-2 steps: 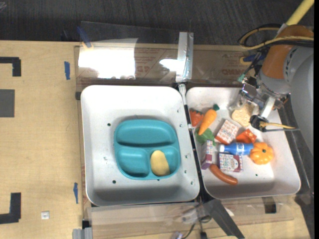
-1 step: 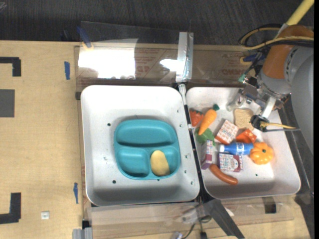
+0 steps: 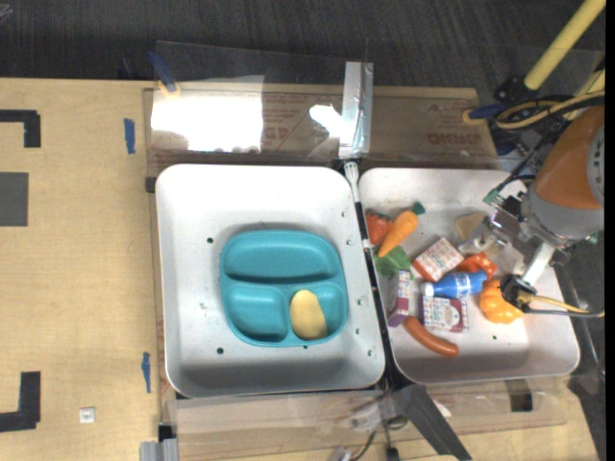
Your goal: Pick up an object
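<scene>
Pick not yet made: I see nothing lifted, and every object lies on a bin floor. The claw hangs over the right bin, up and to the right of the blue bottle; I cannot tell whether it is apart or together, and nothing shows clamped in it. The whole grasp and lift remain, by my reading. Likeliest targets are the blue bottle itself, lying on its side mid-heap with a pale label, and the orange toy just right of it, rounded and glossy. Around the bottle lie a carrot up-left, a red-and-white carton touching above-left, and a sausage below. Far left of the bottle, a teal tray holds a yellow potato.
</scene>
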Controlling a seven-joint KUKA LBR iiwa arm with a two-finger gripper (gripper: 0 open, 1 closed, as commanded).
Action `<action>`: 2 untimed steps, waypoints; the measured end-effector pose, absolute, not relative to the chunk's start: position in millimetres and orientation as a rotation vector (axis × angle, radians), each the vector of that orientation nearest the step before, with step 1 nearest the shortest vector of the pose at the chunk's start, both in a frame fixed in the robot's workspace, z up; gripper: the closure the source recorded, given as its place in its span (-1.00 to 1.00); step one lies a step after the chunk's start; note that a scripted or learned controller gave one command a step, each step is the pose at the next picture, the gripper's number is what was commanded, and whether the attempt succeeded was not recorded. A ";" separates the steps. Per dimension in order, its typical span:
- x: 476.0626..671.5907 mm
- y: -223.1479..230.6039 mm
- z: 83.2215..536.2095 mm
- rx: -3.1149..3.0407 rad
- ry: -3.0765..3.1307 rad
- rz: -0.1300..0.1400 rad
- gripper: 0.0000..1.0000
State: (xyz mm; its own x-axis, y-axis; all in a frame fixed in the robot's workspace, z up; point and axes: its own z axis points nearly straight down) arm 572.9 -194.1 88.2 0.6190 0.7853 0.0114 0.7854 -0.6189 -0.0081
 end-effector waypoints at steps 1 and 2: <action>611.9 -162.1 92.1 -2.991 -0.958 -0.001 -1.00; 645.4 -97.6 115.6 -3.062 -0.697 -0.001 -1.00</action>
State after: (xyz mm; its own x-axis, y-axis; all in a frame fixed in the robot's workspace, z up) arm 645.4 -97.6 115.6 0.9016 0.4326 0.0009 0.4326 -0.9016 -0.0007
